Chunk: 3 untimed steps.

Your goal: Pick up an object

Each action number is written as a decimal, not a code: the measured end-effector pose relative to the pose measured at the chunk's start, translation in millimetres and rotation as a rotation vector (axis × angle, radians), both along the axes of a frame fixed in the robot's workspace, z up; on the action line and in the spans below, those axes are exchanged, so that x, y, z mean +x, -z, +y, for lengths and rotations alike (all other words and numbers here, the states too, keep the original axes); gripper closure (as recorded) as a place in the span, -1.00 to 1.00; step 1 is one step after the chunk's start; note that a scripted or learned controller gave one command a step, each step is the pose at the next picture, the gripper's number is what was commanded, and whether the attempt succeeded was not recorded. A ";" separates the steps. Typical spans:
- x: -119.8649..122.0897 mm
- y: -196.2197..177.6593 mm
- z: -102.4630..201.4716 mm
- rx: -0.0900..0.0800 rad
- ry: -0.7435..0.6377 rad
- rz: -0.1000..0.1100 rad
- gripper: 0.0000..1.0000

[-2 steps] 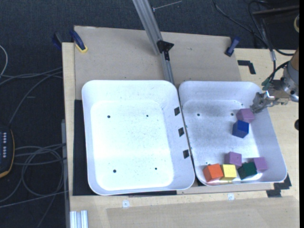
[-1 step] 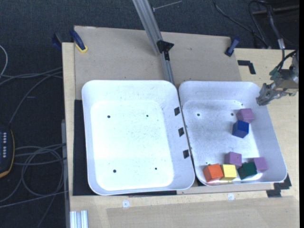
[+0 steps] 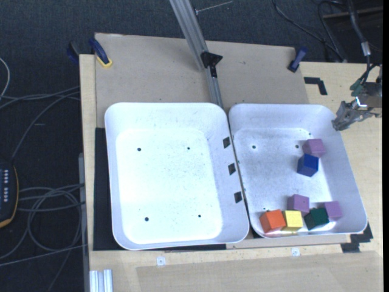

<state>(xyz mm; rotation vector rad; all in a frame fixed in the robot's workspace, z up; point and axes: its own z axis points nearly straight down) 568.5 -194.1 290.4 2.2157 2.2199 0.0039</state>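
The right bin (image 3: 267,163) holds several small blocks. A purple block (image 3: 313,146) lies near its far right side, with a blue block (image 3: 308,165) just in front of it. Along the near edge sit an orange block (image 3: 273,220), a yellow block (image 3: 293,219), a green block (image 3: 316,218) and two more purple blocks (image 3: 298,202) (image 3: 332,210). My gripper (image 3: 345,118) hangs at the far right, over the bin's right rim, up and to the right of the purple block. Nothing is seen held in it.
The left bin (image 3: 167,175) stands beside the right one, with small black clips (image 3: 231,168) along the shared edge. A slanted metal bar (image 3: 194,35) crosses the bench at the back. Cables lie on the floor to the left.
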 end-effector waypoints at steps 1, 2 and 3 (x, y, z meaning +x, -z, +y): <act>12.9 -3.2 47.9 0.002 -0.005 0.001 1.00; 37.6 5.2 102.8 0.002 -0.006 0.002 1.00; 39.8 14.8 154.7 0.004 -0.005 0.007 1.00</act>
